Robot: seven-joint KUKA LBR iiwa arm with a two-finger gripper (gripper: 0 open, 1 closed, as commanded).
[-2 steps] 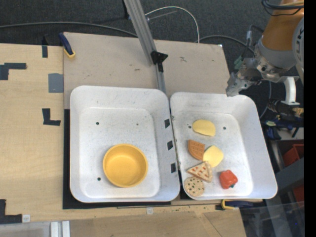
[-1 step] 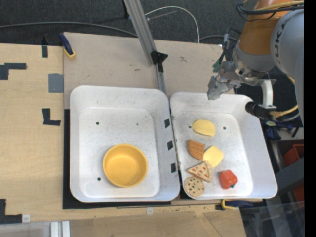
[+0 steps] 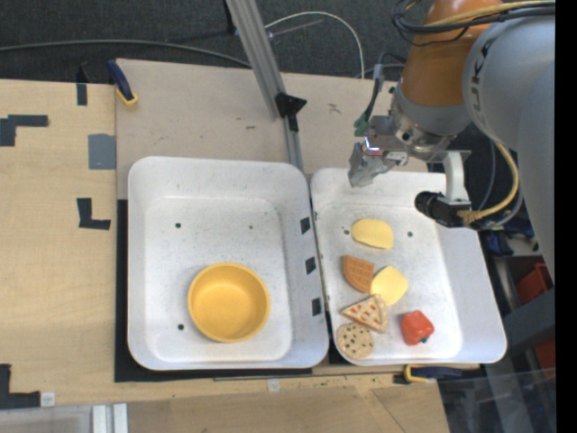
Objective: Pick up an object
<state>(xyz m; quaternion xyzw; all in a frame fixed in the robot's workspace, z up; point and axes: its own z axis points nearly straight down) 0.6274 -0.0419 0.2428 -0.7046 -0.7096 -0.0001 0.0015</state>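
The right bin [image 3: 469, 269] holds several toy foods: a pale yellow piece [image 3: 372, 234], a brown waffle [image 3: 358, 272], a second yellow piece [image 3: 390, 284], a pizza slice [image 3: 366, 314], a cookie [image 3: 354, 340] and a red pepper [image 3: 416, 327]. My gripper [image 3: 365, 171] hangs over the far left corner of that bin, above and behind the pale yellow piece. Nothing shows between its fingers.
A yellow bowl [image 3: 229, 301] sits in the left bin [image 3: 153, 197]. A slanted metal pole [image 3: 261, 52] rises behind the seam between the bins. Cables trail across the bench behind the arm. Black clips [image 3: 312, 264] line the divider between the bins.
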